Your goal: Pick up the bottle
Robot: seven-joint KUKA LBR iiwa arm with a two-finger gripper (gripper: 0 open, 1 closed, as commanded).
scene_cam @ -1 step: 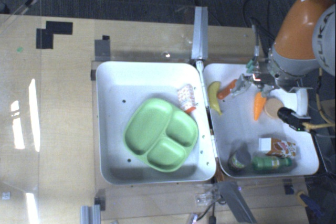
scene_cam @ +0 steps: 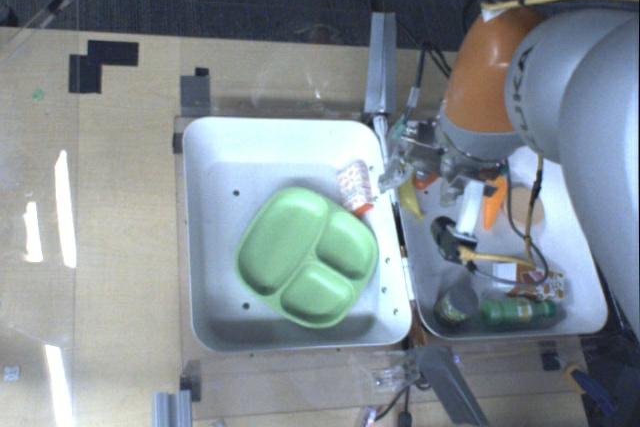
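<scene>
Reaching in from the right, the arm point(scene_cam: 560, 75) positions its gripper point(scene_cam: 405, 165) over the divider between the two bins; whether it is spread or closed cannot be told. The bottle point(scene_cam: 518, 312), green, lies on its side in the right bin point(scene_cam: 590, 300). A green sectioned tray point(scene_cam: 308, 255) occupies the left bin point(scene_cam: 215, 215), with a small white container point(scene_cam: 354, 186) just beside it.

Green bottle point(scene_cam: 517, 312) lies in the right bin point(scene_cam: 590, 305) — arm point(scene_cam: 570, 85) above.

A green divided plate point(scene_cam: 309, 255) lies in the left white bin point(scene_cam: 215, 215), a small orange-capped tube point(scene_cam: 354, 188) beside it.
</scene>
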